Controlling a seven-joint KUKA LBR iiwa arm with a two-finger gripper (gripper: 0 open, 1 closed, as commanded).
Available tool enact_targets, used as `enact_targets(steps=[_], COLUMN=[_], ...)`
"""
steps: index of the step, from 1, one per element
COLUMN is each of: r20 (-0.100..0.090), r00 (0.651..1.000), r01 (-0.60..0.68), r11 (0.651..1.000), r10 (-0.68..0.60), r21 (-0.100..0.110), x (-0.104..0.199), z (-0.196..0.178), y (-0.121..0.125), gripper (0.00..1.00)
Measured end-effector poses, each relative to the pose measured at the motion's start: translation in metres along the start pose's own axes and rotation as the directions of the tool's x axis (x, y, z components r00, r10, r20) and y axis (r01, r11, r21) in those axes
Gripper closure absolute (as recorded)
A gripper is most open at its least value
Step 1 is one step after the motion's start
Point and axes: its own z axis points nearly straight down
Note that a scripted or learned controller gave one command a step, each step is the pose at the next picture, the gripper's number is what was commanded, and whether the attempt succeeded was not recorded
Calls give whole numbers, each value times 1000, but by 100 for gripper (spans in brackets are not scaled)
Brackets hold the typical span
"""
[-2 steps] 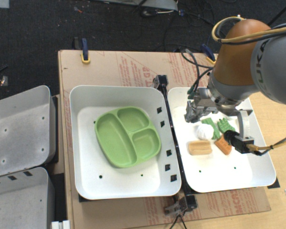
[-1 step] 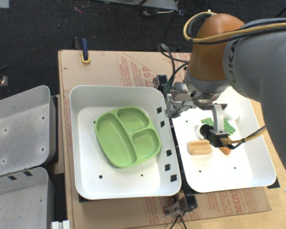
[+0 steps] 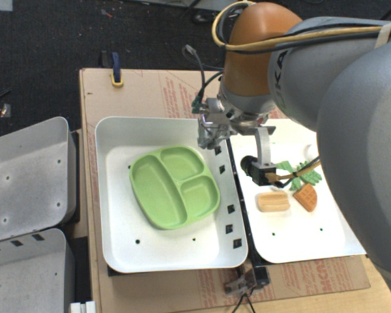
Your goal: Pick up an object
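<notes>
Lying just below and left of the claw [image 3: 210, 137], whose state I cannot tell, the green divided plate [image 3: 174, 186] looks light, stiff and slick, best pinched at its thin raised rim.

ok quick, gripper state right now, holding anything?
gripper: cannot be told. It hangs over the inner edge of the left bin, just above the green plate, with nothing visibly in it.

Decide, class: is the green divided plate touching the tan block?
Apart. The camera view shows the green divided plate in the left bin, the tan block in the right bin.
</notes>
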Motion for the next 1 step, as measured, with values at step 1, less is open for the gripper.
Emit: enact_targets(steps=[1], r20=[3], r00=[1000], r01=[-4], r11=[1000], r10=[4], r21=[2], x=[-3], z=[0], y=[-1], gripper=[0])
